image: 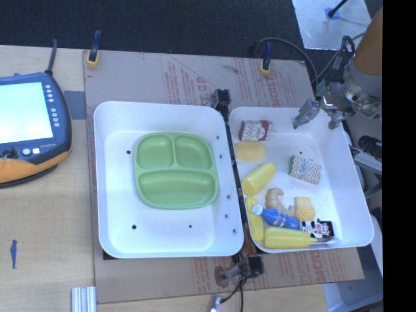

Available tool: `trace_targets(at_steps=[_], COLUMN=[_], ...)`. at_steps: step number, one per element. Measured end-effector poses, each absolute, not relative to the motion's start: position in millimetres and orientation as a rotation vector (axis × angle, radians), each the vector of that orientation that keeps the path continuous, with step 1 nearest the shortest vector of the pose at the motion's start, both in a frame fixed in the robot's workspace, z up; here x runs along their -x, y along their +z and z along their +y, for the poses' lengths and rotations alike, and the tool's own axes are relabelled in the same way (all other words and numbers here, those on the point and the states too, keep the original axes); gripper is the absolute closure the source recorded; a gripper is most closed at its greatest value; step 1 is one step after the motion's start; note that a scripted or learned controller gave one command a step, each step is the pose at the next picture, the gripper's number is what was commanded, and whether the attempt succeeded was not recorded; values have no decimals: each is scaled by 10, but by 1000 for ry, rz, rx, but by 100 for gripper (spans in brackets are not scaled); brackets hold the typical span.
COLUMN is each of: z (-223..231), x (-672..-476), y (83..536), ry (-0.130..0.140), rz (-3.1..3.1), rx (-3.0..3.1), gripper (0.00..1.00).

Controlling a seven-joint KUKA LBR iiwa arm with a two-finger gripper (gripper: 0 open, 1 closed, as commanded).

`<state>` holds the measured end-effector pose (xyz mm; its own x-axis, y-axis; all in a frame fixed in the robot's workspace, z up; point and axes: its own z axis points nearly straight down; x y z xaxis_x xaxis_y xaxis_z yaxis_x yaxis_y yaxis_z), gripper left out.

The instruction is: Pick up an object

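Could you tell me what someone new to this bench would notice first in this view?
Probably the green divided plate lying alone in the middle of the left bin. Next, the cluster of small toy foods in the right bin, mostly yellow pieces with a blue bottle near its front. The gripper hovers over that bin's far right corner.

One fixed overhead camera looks slantwise down on both bins (162, 112).
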<state>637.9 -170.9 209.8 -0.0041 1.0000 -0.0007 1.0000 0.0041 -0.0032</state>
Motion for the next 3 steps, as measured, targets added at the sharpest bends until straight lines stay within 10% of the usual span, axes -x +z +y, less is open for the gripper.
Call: trace_targets(at_steps=[1, 2, 3], z=[-1198, -1015, -952], x=[-6173, -5567, -5776], y=[1255, 912, 915], ry=[7, 6, 5], rz=[-2226, -2224, -2227], rx=[2212, 2214, 2214], gripper=[0, 0, 0])
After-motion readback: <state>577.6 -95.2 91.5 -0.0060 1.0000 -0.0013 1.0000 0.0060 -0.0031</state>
